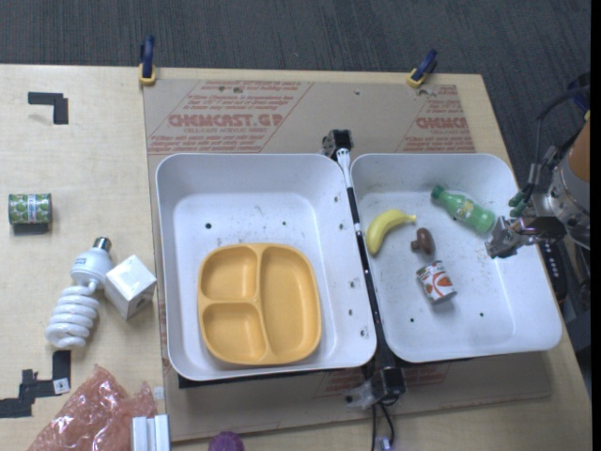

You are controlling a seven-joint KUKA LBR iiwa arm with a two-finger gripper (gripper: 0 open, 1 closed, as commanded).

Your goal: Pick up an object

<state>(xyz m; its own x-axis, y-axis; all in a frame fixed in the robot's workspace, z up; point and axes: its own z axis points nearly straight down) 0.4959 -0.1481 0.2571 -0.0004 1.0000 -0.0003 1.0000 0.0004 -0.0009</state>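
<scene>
The right bin [488,332] holds a green bottle [462,209] lying on its side, a yellow banana [388,226], a small brown object [423,241] and a red-and-white can [436,282]. My gripper [507,237] hangs at the bin's right side, just right of the bottle's lower end. Nothing shows held in it.
The left bin [178,214] holds a yellow divided plate [260,303]. Left of the bins on the bench lie a spiral light bulb [77,294], a white cube [130,285], a green can [29,209] and a red mesh bag [89,412].
</scene>
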